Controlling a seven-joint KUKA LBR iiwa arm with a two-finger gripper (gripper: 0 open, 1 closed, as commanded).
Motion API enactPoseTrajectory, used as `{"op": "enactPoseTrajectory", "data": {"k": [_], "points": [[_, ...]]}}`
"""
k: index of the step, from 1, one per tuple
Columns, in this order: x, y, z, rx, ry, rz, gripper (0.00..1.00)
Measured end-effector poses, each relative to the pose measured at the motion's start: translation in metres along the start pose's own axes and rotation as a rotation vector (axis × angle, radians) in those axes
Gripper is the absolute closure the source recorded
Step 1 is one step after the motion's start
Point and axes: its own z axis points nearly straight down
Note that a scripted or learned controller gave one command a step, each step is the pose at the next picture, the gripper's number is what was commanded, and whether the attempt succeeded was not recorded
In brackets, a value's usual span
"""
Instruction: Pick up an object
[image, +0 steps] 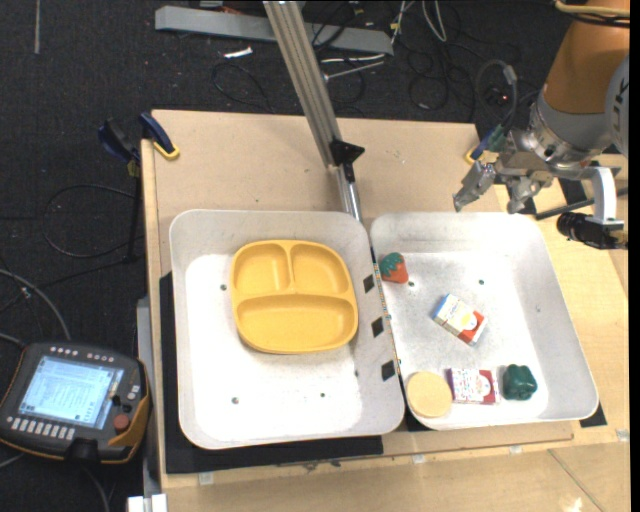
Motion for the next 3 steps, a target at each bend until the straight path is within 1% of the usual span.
{"op": "enactPoseTrajectory", "data": {"k": [1,2,3], "points": [[0.000,0.000,0.000,0.000,0.000,0.000,0.00],[-0.002,-0.002,0.064,0.006,0.001,0.003,0.00],[0.007,0.002,0.118,0.005,0.001,0.000,0.00]]}}
